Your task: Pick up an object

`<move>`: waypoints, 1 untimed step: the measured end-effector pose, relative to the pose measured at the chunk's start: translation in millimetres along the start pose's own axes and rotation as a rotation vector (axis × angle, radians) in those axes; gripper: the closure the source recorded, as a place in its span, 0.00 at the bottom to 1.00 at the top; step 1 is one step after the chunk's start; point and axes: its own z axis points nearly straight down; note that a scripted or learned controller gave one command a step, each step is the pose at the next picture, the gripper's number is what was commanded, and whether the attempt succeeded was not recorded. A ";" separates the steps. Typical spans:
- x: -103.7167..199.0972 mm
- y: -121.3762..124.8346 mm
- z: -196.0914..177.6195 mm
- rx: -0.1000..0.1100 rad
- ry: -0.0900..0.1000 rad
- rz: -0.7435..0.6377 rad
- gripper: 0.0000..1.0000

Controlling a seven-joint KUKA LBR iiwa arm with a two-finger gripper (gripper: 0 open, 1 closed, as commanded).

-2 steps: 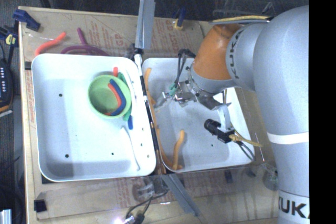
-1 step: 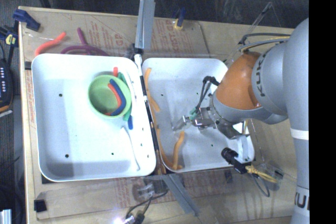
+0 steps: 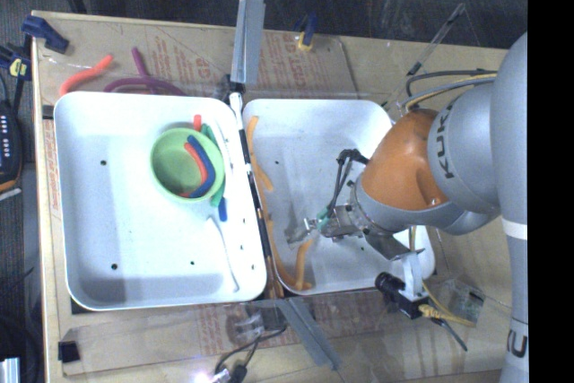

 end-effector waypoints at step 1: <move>-0.7 1.2 -10.9 -0.002 -0.002 -0.005 1.00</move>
